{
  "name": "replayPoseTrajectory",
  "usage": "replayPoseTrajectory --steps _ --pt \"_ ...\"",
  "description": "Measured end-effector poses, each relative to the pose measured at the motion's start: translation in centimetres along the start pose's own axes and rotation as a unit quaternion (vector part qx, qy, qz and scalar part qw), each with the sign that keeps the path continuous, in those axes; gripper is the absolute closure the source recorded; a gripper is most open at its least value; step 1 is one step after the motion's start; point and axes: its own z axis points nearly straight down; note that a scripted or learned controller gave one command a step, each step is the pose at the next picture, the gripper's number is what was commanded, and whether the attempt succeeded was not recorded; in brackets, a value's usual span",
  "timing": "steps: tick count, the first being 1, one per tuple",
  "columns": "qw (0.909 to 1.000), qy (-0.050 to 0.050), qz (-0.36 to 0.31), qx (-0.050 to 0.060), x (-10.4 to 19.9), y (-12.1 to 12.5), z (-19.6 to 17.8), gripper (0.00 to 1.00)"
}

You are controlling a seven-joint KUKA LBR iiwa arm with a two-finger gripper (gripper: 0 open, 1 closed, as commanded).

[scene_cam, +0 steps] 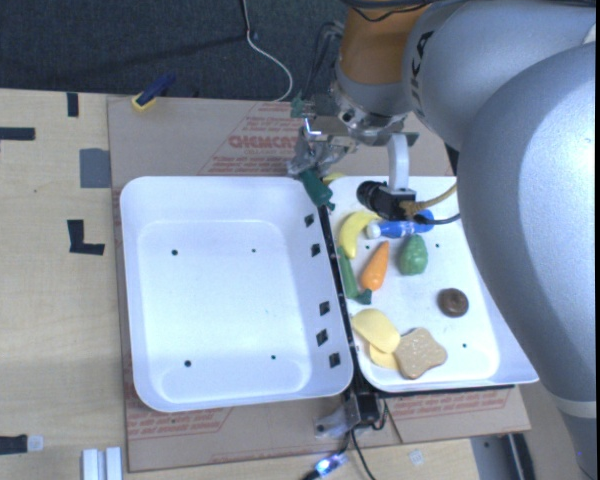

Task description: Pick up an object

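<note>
We see gripper [315, 158] above right bin [480, 353] top corner, near banana [352, 230]. We cannot tell jaws apart or together.

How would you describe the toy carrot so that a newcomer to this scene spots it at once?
Start at the right-hand white bin crowded with toy food. Near its middle, against the divider, lies the carrot. It is the only orange piece, tapered, between the yellow banana and the green pear-like piece.

Even, fairly bright overhead light washes the left bin [220, 288] to a mild glare. Shadows are soft. The near arm [540, 168] looks blurred, the picture slightly grainy.
</note>
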Motion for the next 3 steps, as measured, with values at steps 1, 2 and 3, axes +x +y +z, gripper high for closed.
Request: replayPoseTrajectory --steps 1,2,3 --pt "1.0 0.0 0.003 -0.001 3.9 1.6 -14.7 1.0" --pt "1.0 -0.002 0.006 0.005 4.4 1.5 -19.2 1.0" --pt "1.0 -0.002 0.005 0.004 4.6 1.6 -26.2 1.0"
